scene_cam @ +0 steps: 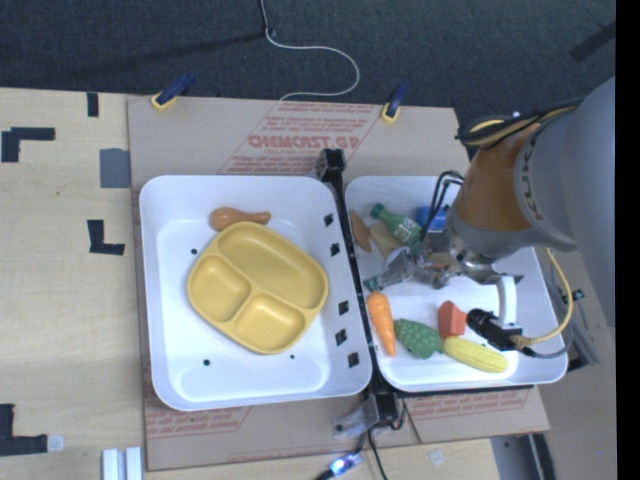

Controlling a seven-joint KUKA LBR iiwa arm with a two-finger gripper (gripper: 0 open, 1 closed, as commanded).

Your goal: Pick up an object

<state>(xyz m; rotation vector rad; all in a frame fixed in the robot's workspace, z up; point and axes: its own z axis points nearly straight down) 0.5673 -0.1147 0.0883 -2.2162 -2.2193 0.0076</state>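
Note:
My gripper (408,268) is low in the right bin (540,373), on the end of the grey arm with the orange band (490,183). It hangs over the bin's middle, just above the orange carrot (381,323). A green bottle (396,224) and a brown piece (361,232) lie behind it. In front lie a bumpy green vegetable (417,337), a red piece (451,318) and a yellow corn cob (475,355). A blue item (432,215) is partly hidden by the wrist. I see nothing held.
The left bin (165,368) holds a yellow divided plate (257,286) and a tan drumstick (238,217) behind it. A black divider (345,258) separates the bins. Cables (500,328) trail from the wrist over the right bin's front right.

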